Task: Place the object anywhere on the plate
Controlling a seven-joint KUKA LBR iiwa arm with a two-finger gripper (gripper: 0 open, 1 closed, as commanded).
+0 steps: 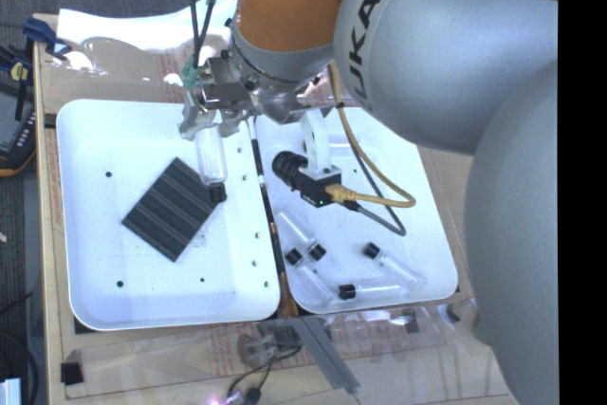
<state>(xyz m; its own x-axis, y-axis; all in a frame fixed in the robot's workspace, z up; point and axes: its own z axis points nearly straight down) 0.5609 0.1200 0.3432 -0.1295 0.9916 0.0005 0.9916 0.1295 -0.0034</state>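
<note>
gripper (264, 156) hanging over the wall between the two white bins, spread wide, one clear finger (211, 156) down in the left bin (85, 270) and the other over the right bin (427, 242). small black block (218, 193) lying in the left bin just under the left finger's tip, right at the upper right corner of the dark ribbed plate (171, 209), not pinched. several small black-and-clear pieces (316, 250) scattered in the near part of the right bin.

Two white bins sit side by side: the left bin (95, 204) and the right bin (417, 204). One dark ribbed plate (171, 209) lies in the left bin.
</note>
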